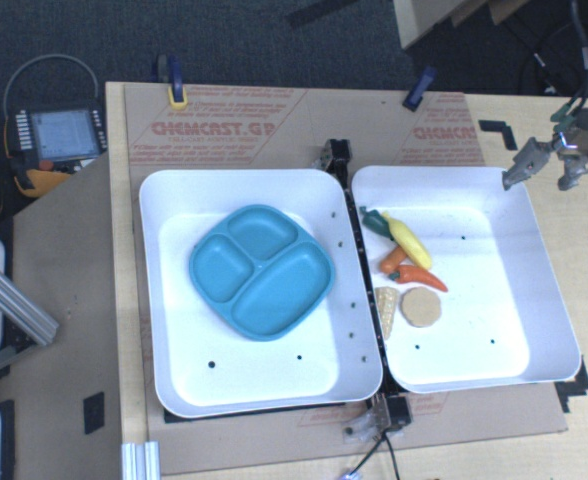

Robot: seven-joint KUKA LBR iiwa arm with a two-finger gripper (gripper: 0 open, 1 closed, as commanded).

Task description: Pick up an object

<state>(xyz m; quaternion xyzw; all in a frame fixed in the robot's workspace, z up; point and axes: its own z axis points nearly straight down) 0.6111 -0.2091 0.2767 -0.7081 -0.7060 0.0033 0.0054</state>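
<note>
The grey two-finger gripper (pixel 546 165) hangs at the far right, over the far right corner of the right-hand shallow white bin (pixel 534 298), its fingers spread apart with nothing between them. A cluster of small toy foods lies against that bin's left wall, well apart from the gripper: a yellow corn cob with a green end (pixel 406 240), orange and red pieces (pixel 410 270), a round tan biscuit (pixel 421 309) and a pale ridged wedge (pixel 387 311). The left-hand white bin (pixel 174 368) holds a blue three-compartment plastic plate (pixel 261 270).
</note>
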